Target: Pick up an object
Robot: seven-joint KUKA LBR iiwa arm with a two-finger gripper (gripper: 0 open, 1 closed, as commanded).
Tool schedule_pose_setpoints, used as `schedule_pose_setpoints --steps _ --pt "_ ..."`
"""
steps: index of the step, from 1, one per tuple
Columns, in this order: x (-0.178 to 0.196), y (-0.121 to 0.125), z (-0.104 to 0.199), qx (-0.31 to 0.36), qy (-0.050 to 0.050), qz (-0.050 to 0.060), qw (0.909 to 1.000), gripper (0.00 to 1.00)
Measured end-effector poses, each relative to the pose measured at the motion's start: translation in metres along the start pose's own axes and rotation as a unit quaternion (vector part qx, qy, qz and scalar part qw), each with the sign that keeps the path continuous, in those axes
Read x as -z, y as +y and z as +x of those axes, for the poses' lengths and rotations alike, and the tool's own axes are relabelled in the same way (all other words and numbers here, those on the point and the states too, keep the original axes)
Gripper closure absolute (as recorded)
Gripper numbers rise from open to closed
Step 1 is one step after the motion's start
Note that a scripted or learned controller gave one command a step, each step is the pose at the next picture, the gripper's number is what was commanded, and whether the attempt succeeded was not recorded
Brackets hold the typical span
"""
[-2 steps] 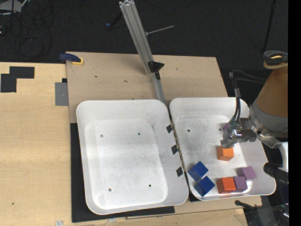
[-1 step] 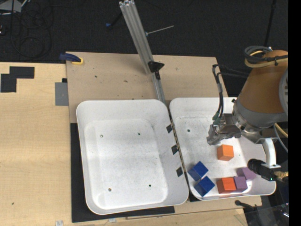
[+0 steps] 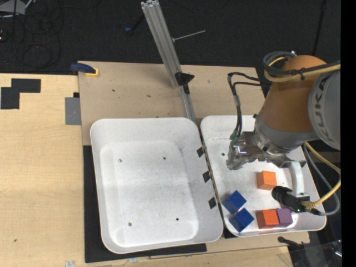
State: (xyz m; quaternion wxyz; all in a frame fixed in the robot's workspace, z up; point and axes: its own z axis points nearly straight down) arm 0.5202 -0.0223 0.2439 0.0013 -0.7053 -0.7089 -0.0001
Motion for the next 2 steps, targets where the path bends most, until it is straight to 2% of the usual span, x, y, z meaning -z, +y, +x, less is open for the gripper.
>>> schedule_pose_setpoints --steps 1,2 --pt "0.004 0.017 0.046 0.000 0.000 0.000 1.0000 1.00" --pt "-0.013 0.027 0.095 -0.001 -0.001 0.001 1.0000 1.00"
